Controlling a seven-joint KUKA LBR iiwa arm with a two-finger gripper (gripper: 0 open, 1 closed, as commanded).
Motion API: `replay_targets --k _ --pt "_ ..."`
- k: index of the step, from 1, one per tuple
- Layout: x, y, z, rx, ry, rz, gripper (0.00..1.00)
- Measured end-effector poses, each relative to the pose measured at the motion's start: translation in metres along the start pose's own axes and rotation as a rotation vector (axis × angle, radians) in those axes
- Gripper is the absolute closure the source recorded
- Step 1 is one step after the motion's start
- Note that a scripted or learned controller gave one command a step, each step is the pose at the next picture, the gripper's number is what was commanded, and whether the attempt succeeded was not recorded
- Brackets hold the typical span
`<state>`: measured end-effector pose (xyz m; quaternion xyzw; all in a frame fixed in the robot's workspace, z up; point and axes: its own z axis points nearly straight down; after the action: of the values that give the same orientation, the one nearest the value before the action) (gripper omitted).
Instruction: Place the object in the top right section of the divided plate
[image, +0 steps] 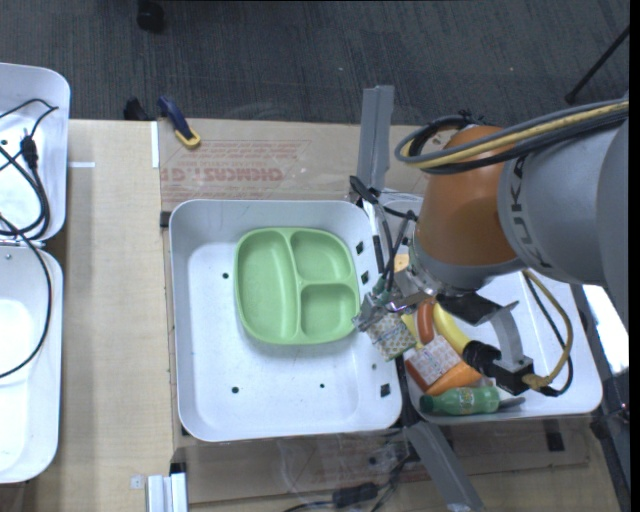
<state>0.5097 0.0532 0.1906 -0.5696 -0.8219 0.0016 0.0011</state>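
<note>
While arm fills upper right of frame, orange band low over right bin. Left bin at centre holds green plate, three sections, all bare. Right bin crowded at lower right: carton, banana, green bottle, all near each other. Gripper just beside plate's right edge, at divide between bins; silvery object right at its tip. Fingers: cannot tell whether apart or clamped.
</note>
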Motion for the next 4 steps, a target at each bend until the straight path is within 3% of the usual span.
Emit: replay_targets --k 1,2,3,4 --pt "0.0538 0.0386 0.0276 0.000 -0.001 -0.012 1.00" --pt "0.0536 0.0387 0.0275 0.000 -0.001 -0.011 0.00" --pt "0.0522 0.0384 0.0193 0.002 -0.002 -0.011 1.00" --pt "0.0521 0.0383 0.0194 0.002 -0.002 -0.011 0.00"
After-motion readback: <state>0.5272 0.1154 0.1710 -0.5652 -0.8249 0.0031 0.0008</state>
